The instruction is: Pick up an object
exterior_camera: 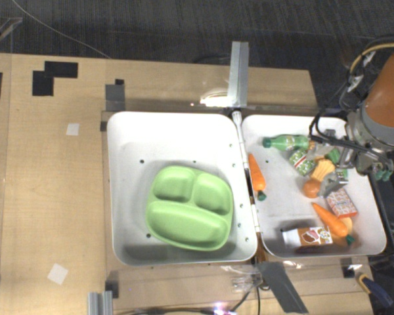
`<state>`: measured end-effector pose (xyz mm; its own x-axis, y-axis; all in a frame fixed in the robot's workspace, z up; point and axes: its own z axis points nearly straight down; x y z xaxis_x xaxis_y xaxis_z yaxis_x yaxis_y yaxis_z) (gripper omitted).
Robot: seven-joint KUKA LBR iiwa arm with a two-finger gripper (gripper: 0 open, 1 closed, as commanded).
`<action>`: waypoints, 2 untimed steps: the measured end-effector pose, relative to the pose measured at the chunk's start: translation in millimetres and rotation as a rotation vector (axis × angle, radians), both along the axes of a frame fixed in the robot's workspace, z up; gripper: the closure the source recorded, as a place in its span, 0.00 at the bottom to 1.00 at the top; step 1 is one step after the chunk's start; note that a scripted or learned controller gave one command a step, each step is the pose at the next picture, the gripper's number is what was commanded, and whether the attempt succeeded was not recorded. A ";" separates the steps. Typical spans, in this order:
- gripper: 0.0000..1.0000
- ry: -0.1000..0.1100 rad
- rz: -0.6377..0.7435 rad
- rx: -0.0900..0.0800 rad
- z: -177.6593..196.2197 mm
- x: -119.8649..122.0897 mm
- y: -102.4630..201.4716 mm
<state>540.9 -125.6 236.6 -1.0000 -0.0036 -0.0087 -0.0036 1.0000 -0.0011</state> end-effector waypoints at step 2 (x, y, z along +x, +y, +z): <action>0.00 -0.011 -0.031 -0.002 -145.8 -14.7 -1.6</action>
